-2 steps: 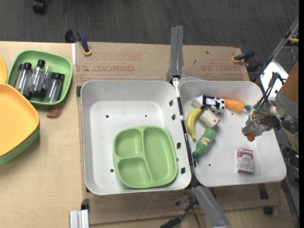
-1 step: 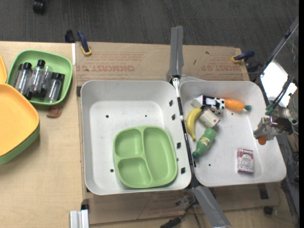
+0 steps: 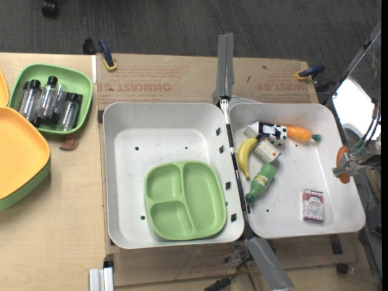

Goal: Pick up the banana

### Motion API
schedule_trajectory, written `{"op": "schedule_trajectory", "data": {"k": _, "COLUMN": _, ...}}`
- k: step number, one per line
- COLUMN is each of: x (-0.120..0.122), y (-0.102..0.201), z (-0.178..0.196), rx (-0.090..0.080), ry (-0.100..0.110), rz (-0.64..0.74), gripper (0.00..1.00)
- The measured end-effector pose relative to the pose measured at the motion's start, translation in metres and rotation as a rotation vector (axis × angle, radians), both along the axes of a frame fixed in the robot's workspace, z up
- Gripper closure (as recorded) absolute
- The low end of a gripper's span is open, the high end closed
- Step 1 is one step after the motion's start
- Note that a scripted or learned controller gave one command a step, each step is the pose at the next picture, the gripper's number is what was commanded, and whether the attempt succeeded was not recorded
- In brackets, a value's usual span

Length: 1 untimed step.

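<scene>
Camera view looks down on a brown cardboard-covered bench point(image 3: 182, 77) bearing two shallow white bins side by side. Lying in the right white bin point(image 3: 339, 223), toward its upper left part, is the yellow curved banana point(image 3: 244, 156), close to the wall shared with the other bin. Just right of the banana sits a small pale block point(image 3: 267, 151), and above that a black-and-white toy cow point(image 3: 273, 131). An orange plastic carrot with a green tip point(image 3: 300, 134) lies touching the cow on its right. Below the banana a green plastic bottle point(image 3: 260, 183) lies tilted, its cap toward the lower left. A small red-and-white card box point(image 3: 313, 205) rests well apart, in the lower right of that bin.

At the right edge of the frame, over the bin's right rim, is the gripper point(image 3: 345, 168), far from the banana; whether its fingers are spread or closed I cannot tell.

The left white bin point(image 3: 121, 162) holds a light green divided plastic tray point(image 3: 185, 200). At the frame's left stand a green dish of small dark-capped bottles point(image 3: 51, 99) and a stack of orange plates point(image 3: 21, 156).
</scene>
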<state>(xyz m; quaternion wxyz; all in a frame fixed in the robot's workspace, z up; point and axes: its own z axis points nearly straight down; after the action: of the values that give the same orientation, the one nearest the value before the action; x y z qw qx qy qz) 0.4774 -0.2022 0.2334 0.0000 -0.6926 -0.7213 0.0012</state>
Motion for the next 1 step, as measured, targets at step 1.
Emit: {"op": "schedule_trajectory", "data": {"k": 1, "x": 0.0003, "y": -0.0205, "z": 0.0283, "rx": 0.0, "ry": -0.001, "rz": 0.091, "gripper": 1.0}}
